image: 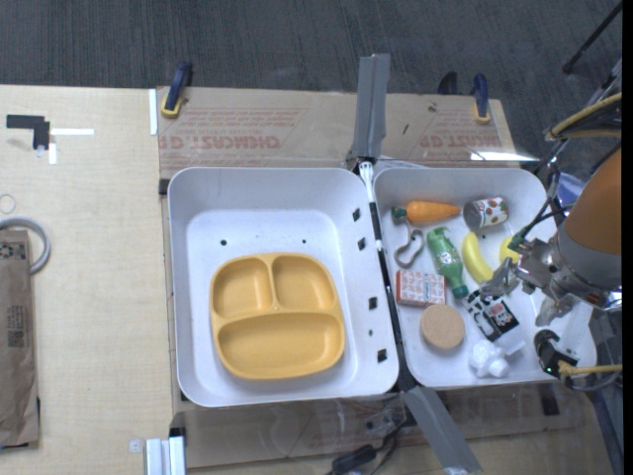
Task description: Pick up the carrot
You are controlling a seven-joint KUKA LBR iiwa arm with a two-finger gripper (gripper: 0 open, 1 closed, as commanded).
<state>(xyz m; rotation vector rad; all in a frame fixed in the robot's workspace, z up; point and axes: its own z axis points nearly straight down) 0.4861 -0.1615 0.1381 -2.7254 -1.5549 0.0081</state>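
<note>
Carrot [433,210] at bin's far edge, tool [504,277] well apart

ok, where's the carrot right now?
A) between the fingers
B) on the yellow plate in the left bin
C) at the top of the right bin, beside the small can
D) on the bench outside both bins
C: the carrot lies at the top of the right bin, just left of the small can, well apart from the gripper lower right.
</note>
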